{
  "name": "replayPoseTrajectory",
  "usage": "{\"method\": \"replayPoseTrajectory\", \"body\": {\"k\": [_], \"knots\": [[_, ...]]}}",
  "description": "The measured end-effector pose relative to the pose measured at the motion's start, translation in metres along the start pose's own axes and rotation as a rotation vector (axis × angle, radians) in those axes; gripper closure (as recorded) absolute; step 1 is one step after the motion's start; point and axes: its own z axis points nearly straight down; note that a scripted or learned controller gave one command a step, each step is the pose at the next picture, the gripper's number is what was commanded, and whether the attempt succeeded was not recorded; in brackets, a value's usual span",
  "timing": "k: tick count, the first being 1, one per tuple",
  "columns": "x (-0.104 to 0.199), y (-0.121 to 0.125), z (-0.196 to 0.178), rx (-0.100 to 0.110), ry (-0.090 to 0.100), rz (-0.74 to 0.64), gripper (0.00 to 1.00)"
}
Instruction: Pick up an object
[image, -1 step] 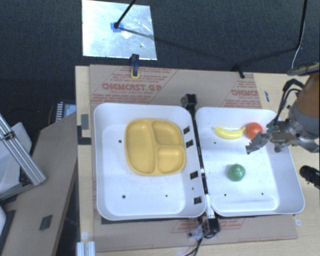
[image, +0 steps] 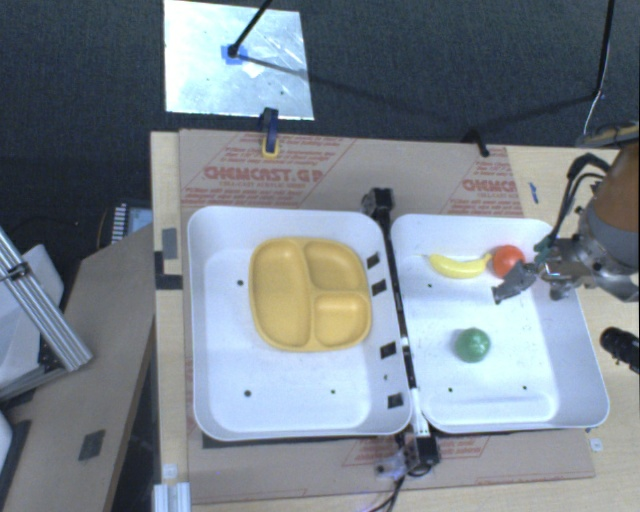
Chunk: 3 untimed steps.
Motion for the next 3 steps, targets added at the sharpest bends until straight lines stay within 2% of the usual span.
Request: {"method": "replayPoseTrajectory", "body": {"k": [1,3], "knots": [[0.003,-0.005,0.043,0.003,0.001,0.002,0.00],[-0.001,-0.004,0.157,0.003,0.002,0.003,0.00]]}}
